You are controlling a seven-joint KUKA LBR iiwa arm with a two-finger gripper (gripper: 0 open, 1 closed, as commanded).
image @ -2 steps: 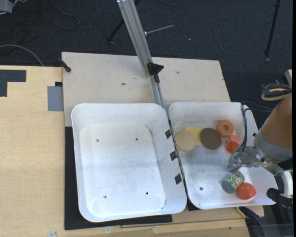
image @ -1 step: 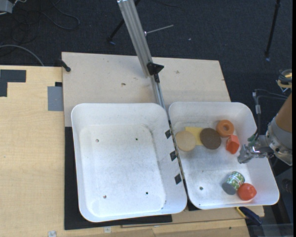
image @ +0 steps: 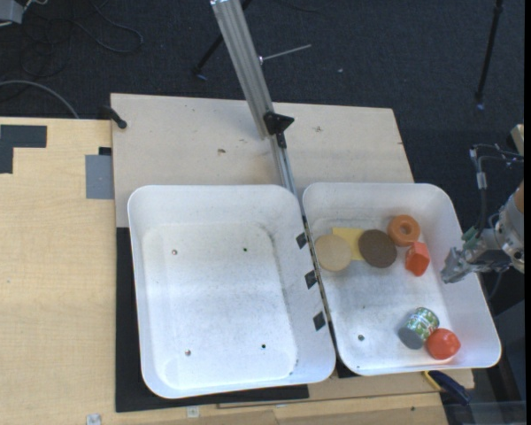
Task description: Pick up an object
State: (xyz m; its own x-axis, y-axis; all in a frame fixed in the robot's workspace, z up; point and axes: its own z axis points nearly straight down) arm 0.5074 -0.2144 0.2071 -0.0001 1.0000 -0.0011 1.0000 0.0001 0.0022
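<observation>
In the right bin (image: pixel 478 326), nearest the camera, a red ball (image: pixel 442 343) touches a grey-green can (image: pixel 419 326). Farther back lies a row: tan disc (image: pixel 333 253), brown disc (image: pixel 377 248), red block (image: pixel 417 260) and orange ring (image: pixel 404 229), with a yellow piece (image: pixel 346 235) behind the discs. The gripper (image: pixel 456 266) hangs over the bin's right rim, carrying nothing; its grip I cannot tell. The left bin (image: pixel 150 211) sits alongside.

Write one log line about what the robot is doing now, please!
phase: approach | gripper: over right bin right rim, holding nothing | objects: in right bin, untouched | left bin: unused
</observation>
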